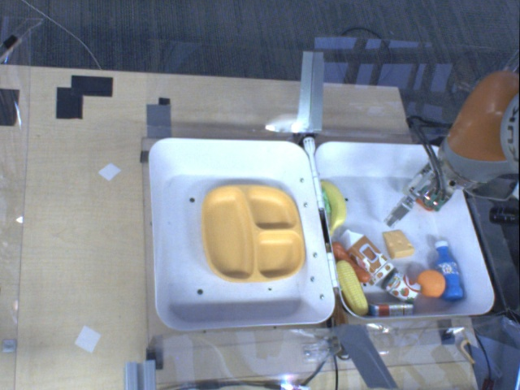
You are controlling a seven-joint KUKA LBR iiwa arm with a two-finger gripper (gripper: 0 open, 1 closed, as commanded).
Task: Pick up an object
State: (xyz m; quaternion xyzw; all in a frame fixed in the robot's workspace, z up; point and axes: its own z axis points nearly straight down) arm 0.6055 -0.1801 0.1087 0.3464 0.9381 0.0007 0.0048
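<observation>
My gripper (414, 205) hangs over the upper middle of the right bin (366, 165), on the grey arm with the orange band (479, 128) that comes in from the right. Its fingers are spread open and nothing sits between them. Just below it lies a tan square block (397, 243). Further down are a blue bottle (447, 270), an orange ball (431, 283), a red and white carton (370, 258) and a yellow corn cob (351, 287). A yellow-green banana (333, 204) rests against the bin's left wall.
The left bin (175, 218) holds a yellow divided plate (250, 232). A metal post (312, 88) stands behind the seam between the bins. A red marker (390, 308) lies along the right bin's front wall.
</observation>
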